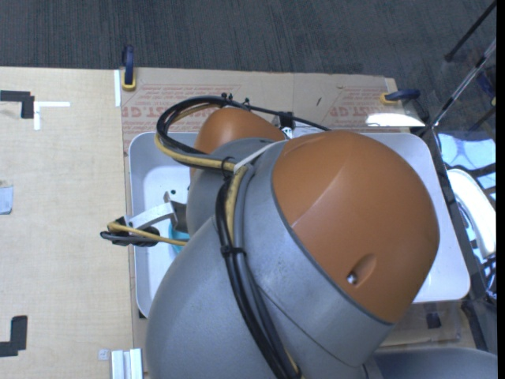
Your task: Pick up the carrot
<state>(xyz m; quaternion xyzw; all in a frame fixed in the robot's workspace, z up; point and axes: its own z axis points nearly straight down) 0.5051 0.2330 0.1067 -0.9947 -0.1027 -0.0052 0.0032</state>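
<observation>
Fingers' state and carrot's place impossible to tell, arm (316,275) covering the bin (146,180).

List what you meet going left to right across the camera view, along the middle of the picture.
Bare wooden bench → cardboard sheet's edge → white bin's left wall → the arm's grey body → its orange cap → white bin's right rim.

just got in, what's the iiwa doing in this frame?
The grey arm with orange joint caps is stretched over the white bins, blocking most of them from the camera. Its wrist end and black cable loop reach down into the left bin, near a bit of blue at the bin floor. The gripper is hidden under the arm, and no carrot can be made out, so whether anything is grasped can't be told.
</observation>
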